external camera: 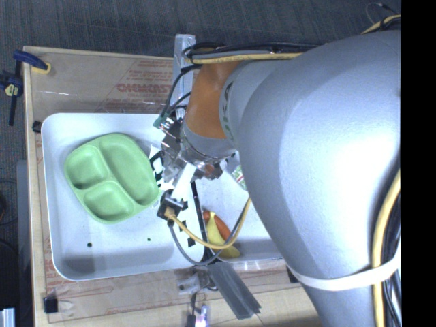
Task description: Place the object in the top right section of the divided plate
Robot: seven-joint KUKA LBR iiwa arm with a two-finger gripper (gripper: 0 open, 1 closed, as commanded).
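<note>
Green divided plate (112,176) just beside gripper (165,182); yellow-orange object (219,234) near, toward lower right. Cannot tell gripper's opening.

Grey arm (320,155) in fr. right, orange band (204,107) above wrist, end effector (172,182) angled down-left.

The bench (102,80) I work over is a pale brown board with red print and a blue clamp (30,61) at its far left corner. Two white bins sit on it side by side. The left bin (109,251) holds a green divided plate (109,176). The right bin (255,240), mostly under my arm (327,148), holds a yellow and orange thing (219,231).
</note>
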